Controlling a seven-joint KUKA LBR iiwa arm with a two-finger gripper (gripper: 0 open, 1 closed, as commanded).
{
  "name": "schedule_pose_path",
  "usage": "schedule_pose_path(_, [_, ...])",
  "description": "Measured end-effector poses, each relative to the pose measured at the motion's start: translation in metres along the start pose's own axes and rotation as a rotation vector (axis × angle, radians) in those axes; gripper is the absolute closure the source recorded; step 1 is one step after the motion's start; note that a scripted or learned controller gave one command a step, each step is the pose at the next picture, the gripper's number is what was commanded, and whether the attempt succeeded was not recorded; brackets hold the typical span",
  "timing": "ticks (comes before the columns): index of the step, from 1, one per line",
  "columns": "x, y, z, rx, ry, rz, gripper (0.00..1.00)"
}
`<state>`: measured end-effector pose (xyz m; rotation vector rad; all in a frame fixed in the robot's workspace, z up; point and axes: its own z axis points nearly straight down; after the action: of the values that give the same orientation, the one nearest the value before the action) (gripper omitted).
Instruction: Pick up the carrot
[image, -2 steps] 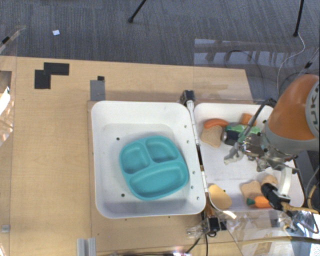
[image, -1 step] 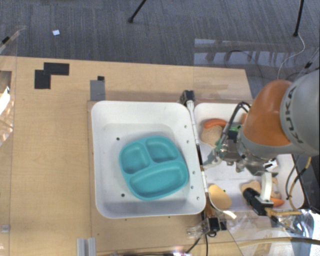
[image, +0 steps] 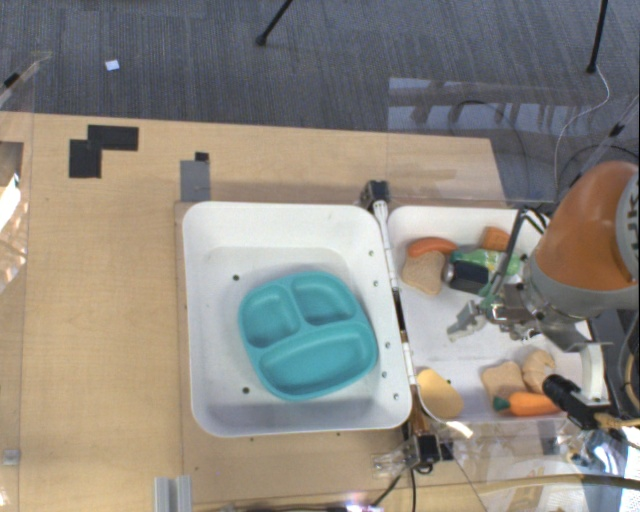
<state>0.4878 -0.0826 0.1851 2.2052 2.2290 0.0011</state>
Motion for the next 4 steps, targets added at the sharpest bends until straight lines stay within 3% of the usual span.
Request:
schedule_pose_path(1, [0.053,0.002,0.0,-0.001,0.005,-0.444,0.0])
schedule_pose_path(2, [0.015,0.097,0.0,-0.006,0.001,-0.441,0.0])
schedule_pose_path(3, [0.064,0.019,-0.028,0.001,0.006,-0.182,0.0])
schedule_pose_path(4, [0.12,0.001,0.001,0.002,0.007,-0.148,0.0])
